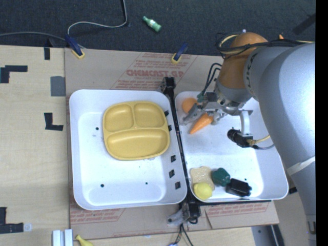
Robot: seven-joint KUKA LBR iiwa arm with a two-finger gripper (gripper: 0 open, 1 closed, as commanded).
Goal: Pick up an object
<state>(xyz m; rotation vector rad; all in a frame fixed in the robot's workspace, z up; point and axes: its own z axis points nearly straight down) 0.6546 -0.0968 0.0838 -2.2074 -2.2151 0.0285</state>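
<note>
**Fingers closed on a carrot in the right bin**

The gripper (201, 118) hangs low over the back of the right bin (266, 176), its fingers grasping an orange carrot (200, 124) that juts out slantwise. An orange ball (188, 104) sits just behind it. Near the bin's front lie a yellow lemon (203, 190), a beige block (200, 174), a green piece (221, 176) and a black piece (238, 187). The left bin (84, 152) holds a yellow divided plate (136, 129).

The cardboard sheet (148, 70) under the two white bins has red printed letters just behind the left bin (84, 137), seemingly "CHEMCAST"; smaller lines are unreadable.
</note>
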